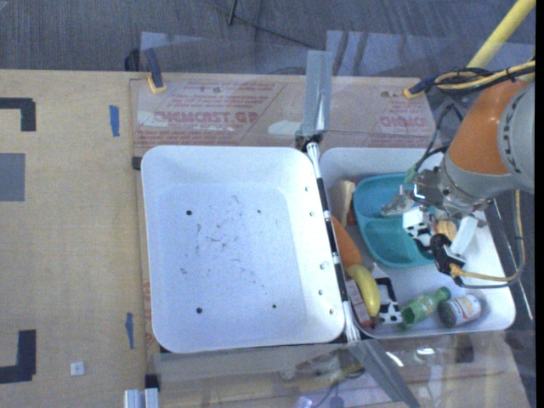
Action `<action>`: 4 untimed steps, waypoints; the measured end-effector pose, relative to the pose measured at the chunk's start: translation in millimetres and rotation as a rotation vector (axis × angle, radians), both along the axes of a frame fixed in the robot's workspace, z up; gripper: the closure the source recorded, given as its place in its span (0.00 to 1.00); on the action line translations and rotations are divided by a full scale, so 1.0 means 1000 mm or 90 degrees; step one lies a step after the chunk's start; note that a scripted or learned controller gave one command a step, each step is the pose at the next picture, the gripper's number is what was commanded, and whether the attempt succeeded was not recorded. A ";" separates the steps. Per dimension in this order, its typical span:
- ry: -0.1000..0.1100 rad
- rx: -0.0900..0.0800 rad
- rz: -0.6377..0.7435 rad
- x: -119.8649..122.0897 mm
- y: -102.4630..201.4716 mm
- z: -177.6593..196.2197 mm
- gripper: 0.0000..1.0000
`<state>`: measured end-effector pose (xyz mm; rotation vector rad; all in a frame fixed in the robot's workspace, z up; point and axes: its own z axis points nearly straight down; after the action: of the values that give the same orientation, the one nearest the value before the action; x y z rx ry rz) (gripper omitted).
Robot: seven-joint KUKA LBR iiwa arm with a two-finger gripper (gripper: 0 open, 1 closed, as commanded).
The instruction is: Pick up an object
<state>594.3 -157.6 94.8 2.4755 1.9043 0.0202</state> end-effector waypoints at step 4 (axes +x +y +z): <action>0.013 0.002 0.124 0.002 -0.040 0.101 1.00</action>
<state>596.0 -197.6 195.7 2.2909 2.1460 0.0013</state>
